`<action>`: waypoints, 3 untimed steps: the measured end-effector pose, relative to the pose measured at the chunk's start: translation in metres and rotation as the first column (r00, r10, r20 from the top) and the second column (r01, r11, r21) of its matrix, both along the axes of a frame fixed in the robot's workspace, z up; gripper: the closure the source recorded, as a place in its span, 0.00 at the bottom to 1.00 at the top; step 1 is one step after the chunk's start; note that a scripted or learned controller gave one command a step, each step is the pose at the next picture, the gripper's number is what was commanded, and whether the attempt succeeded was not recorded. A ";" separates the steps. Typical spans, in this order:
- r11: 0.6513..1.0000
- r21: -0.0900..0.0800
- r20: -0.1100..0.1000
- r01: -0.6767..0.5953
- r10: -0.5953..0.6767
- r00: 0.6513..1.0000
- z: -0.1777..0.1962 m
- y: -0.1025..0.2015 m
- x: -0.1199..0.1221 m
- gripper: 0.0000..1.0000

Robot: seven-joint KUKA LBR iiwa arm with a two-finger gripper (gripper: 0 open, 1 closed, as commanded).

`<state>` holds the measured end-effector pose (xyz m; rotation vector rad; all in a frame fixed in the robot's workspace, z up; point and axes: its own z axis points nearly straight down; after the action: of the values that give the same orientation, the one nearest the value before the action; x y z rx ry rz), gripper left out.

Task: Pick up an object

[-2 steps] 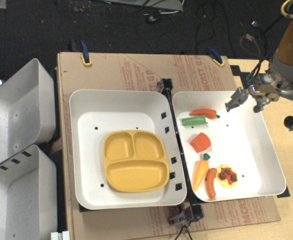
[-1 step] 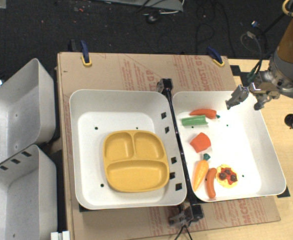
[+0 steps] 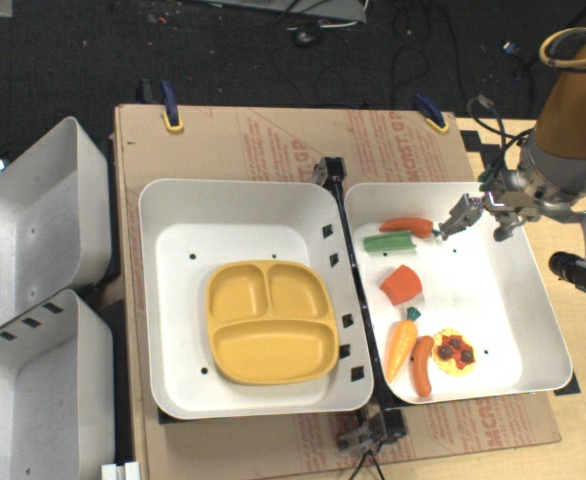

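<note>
gripper point(image 3: 461, 216): fingers look parted, grasping nothing
nearest grab: red sausage point(image 3: 406, 226), probably light, slick plastic
hold: pinch across the middle

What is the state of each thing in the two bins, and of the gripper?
Yellow tray: flat in left bin, compartments bare.
Carrot: lying, touching the sausage.
Sausage: lying.
Green stick: lying beside the red pepper.
Red pepper: lying.
Gripper: above right bin, holding nothing visible.

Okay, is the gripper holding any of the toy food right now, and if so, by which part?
Nothing is held. The gripper hovers above the right bin, beside the red sausage, with nothing between its fingers.
</note>
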<state>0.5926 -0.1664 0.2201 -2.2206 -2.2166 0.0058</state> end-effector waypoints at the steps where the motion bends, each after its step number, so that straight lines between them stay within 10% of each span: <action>1: 1.000 0.000 0.001 0.000 0.000 1.000 -0.050 -0.007 0.006 0.00; 2: 1.000 0.000 0.002 -0.001 0.001 1.000 -0.113 -0.005 0.011 0.00; 3: 1.000 -0.001 0.007 -0.001 0.001 1.000 -0.099 -0.006 0.012 1.00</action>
<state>0.6046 -0.1719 0.1214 -2.2235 -2.2220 -0.0012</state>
